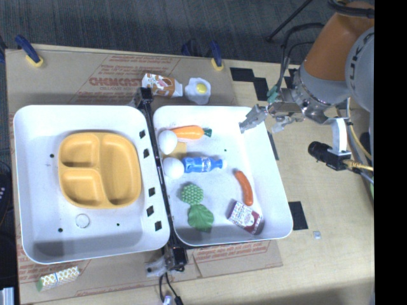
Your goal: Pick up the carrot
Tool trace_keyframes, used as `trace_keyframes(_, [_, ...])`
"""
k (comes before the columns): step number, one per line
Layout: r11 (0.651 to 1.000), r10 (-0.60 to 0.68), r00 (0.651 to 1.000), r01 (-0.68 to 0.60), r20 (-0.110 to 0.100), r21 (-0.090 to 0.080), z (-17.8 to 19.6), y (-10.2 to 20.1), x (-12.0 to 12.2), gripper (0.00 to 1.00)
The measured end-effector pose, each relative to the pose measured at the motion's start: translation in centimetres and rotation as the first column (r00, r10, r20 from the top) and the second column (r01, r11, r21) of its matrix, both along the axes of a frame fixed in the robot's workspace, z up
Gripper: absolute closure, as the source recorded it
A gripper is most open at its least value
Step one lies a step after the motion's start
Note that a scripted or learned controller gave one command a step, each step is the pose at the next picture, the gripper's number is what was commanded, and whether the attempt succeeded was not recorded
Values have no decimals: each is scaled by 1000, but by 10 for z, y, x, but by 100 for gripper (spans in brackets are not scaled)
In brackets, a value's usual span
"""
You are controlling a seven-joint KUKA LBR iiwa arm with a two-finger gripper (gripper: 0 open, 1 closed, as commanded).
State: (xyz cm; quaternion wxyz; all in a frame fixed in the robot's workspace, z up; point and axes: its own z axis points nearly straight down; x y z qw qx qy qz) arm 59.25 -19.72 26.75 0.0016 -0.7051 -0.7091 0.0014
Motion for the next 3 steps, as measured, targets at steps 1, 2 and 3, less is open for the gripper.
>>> trace_keyframes(1, [976,-220,976,220,-2,0,-102,87,52,0])
trace_keyframes(2, [946,-325,946,325,-3,-1,-177,105,63,0])
trace_keyframes(3, [948,-319,948,319,-6,-1,-166,106,63,100])
